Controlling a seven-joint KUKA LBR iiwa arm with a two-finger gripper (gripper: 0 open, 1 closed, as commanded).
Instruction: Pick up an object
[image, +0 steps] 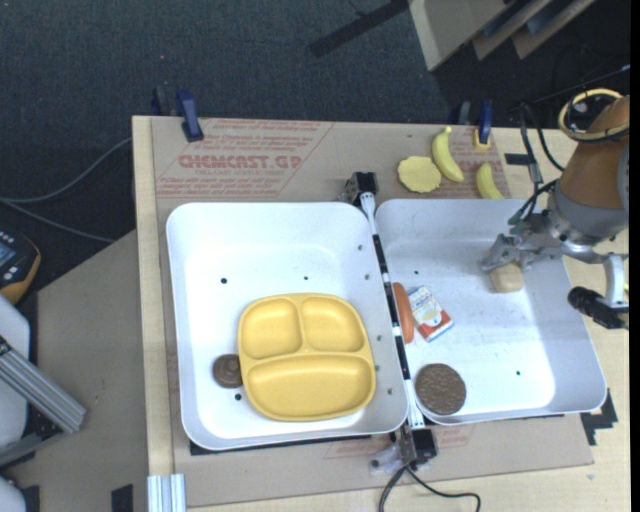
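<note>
Now: bins (200, 260) 2 | bananas (448, 156) 2 | yellow tray (304, 356) 1 | claw (512, 252) 1

The wooden worktop (250, 165) carries red lettering along its far side, and two blue clamps (187, 113) grip its far edge. On the bare wood behind the right bin lie two yellow bananas (448, 155) and a flat yellow piece (419, 174) just beside them. Dark carpet (90, 70) surrounds the worktop, crossed by a thin cable (60, 195) at left.
</note>
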